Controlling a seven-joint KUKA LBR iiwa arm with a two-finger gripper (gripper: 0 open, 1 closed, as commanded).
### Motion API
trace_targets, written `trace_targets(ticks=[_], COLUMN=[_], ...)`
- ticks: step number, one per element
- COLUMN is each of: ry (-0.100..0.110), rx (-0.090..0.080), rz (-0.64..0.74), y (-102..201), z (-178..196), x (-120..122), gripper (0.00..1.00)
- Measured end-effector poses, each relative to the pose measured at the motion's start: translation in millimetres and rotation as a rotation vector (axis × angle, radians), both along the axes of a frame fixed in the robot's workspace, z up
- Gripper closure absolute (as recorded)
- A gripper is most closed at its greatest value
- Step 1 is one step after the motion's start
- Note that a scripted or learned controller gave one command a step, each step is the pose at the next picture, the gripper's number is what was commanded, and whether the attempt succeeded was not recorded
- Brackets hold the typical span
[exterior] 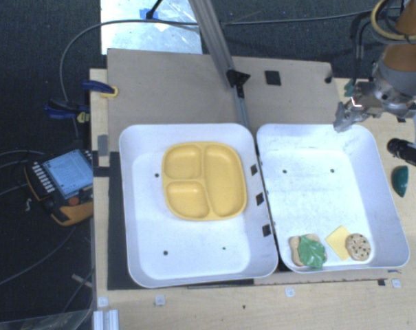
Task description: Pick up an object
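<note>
Brown board covers the worktop (194, 88), which carries two shallow white bins side by side on dark carpeted floor. Several candidate objects lie in the near right corner of the right white bin (331, 177): a round tan cookie with dark chips (358, 247), a flat yellow cheese-like square (338, 241) just beside it on the left, and a green leaf-shaped piece (311, 253) resting on a tan piece at the left end of the group. All three lie well apart from the end effector (345, 119), which sits over the far right rim of the same bin, at the tip of the grey arm with the orange band (403, 57); whether its fingers are spread or closed cannot be determined, and no object is visible between them. The left white bin (146, 253) holds a yellow plastic plate with three compartments (203, 181), positioned toward its far side. A grey metal pole (214, 33) slants across the board behind the bins. A handheld device with a blue screen and orange casing (62, 184) lies on the floor to the left, with cables around it.
</note>
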State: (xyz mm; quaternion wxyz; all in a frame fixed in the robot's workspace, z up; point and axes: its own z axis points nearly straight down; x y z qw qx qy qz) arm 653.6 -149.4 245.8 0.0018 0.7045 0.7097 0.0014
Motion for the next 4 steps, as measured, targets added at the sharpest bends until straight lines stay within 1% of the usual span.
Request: trace_targets(ticks=[1,2,3,4], ry=[0.005,0.003,0.004,0.006], rx=[0.001,0.002,0.003,0.002], rz=[0.002,0.003,0.003,0.002], y=[57,118,172,220], z=[-11,-7,-1,-19], x=[-15,-23,-34,-49], gripper=[1.0,1.0,1.0,1.0])
